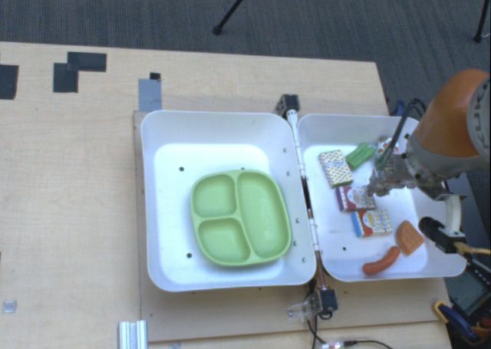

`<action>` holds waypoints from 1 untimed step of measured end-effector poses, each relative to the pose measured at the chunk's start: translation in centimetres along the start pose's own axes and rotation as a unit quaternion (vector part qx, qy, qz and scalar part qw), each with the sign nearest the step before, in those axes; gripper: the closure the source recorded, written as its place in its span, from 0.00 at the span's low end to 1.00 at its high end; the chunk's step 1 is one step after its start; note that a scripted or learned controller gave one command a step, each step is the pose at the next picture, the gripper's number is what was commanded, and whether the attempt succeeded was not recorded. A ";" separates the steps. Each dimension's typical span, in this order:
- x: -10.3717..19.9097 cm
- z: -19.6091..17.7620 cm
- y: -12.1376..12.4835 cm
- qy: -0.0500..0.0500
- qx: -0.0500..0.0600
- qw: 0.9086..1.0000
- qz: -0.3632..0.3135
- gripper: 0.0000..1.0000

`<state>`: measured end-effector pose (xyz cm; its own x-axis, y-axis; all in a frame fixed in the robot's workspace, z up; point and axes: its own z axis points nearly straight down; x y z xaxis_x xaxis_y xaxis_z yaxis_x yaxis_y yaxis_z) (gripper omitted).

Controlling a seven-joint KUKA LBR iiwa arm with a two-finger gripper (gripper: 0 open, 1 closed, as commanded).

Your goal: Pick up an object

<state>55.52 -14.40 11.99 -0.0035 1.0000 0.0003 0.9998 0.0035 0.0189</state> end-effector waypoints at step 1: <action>0.0 0.0 0.0 0.000 0.000 1.000 0.000 0.00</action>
